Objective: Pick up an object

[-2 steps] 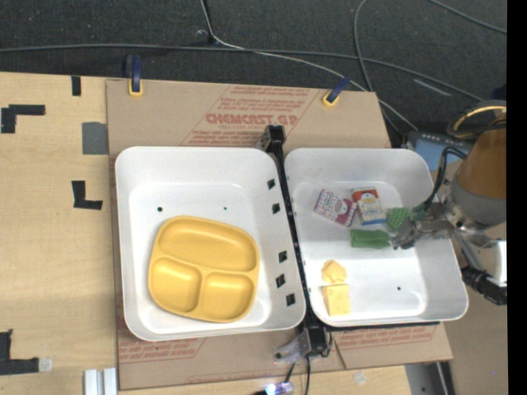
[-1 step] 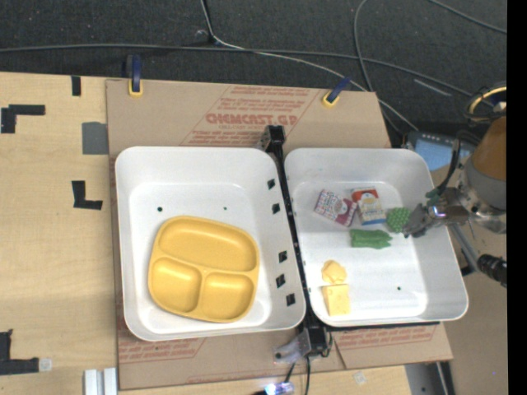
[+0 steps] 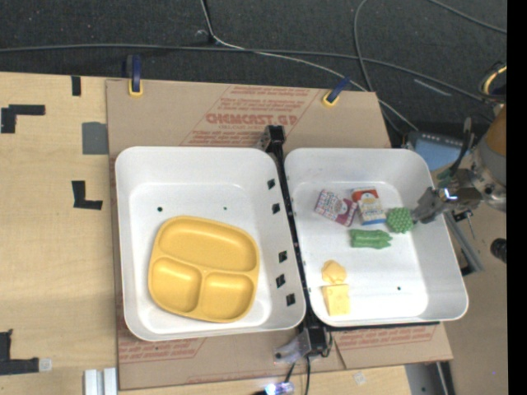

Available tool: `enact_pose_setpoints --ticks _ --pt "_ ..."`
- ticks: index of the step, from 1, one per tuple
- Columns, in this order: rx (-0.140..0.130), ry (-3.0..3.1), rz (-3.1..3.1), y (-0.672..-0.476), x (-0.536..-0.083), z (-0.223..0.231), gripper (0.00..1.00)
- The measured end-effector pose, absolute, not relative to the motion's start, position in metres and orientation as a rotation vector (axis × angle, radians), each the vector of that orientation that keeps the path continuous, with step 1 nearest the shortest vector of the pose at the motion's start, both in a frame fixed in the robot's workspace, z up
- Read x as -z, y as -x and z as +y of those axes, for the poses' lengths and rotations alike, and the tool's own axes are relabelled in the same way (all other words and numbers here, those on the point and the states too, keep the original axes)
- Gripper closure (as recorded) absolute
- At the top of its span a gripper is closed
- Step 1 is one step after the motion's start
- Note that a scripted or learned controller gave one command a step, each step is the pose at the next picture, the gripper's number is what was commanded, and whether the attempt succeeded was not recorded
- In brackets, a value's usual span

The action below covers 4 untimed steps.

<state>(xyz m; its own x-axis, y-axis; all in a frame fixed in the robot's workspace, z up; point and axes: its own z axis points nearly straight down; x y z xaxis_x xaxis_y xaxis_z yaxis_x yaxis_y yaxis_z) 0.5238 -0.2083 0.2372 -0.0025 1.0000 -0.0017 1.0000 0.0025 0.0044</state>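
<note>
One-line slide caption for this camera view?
Gripper at the right bin's edge near a green toy; yellow divided tray in the left bin.

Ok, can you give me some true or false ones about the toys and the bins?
1. The yellow tray lies in the left bin. True.
2. The green toy lies on the yellow tray. False: it lies in the right bin.
3. The end effector is at the right bin's right rim. True.
4. The yellow block is at the right bin's far edge. False: it lies near the front edge.
</note>
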Motion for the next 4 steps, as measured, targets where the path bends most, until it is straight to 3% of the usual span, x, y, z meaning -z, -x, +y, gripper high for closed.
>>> enact_pose_setpoints --ticks 3,4 --pt "0.000 -2.216 2.231 -0.507 -0.244 -0.052 1.00" --pt "0.003 -2.217 2.230 -0.503 -0.228 0.000 1.00"
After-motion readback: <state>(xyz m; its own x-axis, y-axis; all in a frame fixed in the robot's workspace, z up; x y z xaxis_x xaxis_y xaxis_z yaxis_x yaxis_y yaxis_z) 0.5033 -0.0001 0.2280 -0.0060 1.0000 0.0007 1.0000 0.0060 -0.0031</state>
